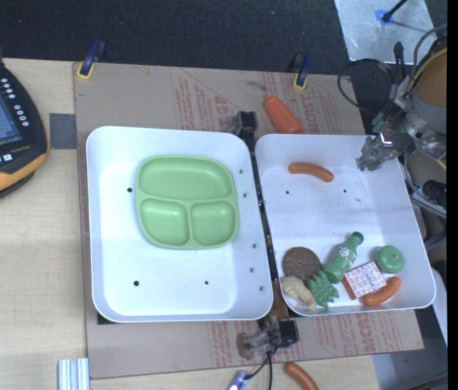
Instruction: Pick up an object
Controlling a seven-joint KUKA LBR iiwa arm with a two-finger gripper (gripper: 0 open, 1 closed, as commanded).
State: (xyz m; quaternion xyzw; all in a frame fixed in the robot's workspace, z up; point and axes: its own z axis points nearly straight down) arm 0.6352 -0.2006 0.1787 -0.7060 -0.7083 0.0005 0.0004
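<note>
Nearest, toy food lies heaped in the right bin's (420, 242) front corner — green bottle (343, 257), brown cookie (301, 262), green apple (390, 258) — touching and awkward to separate. Farther back, an orange-red sausage (311, 171) lies alone on bare floor, slim, slightly curved; probably the easier pick. The gripper (373, 154) hovers just right of it, empty; finger spacing cannot be told.
</note>
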